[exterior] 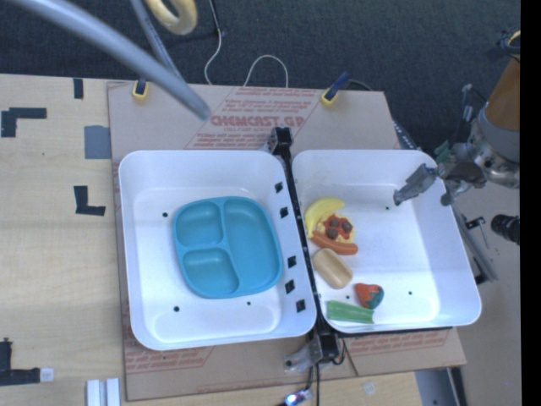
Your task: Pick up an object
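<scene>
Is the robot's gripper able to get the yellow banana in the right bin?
Probably yes. The gripper hangs over the right bin, and the bare floor between it and the banana leaves the way free.

The arm (pixel 507 100) enters at the right edge of the camera view, its orange band showing high up by the frame's edge and the grey wrist section just below it; only this lower stretch of the arm is in frame; from the wrist the gripper (pixel 427 184) reaches leftward and slightly downward in the picture; one grey finger (pixel 412 184) slants out to the left as a dark, narrow wedge, its tip the leftmost part of the robot; a second, shorter dark prong sits just right of it, pointing down; nothing can be seen between the fingers; how the jaws stand cannot be told at this angle.
</scene>
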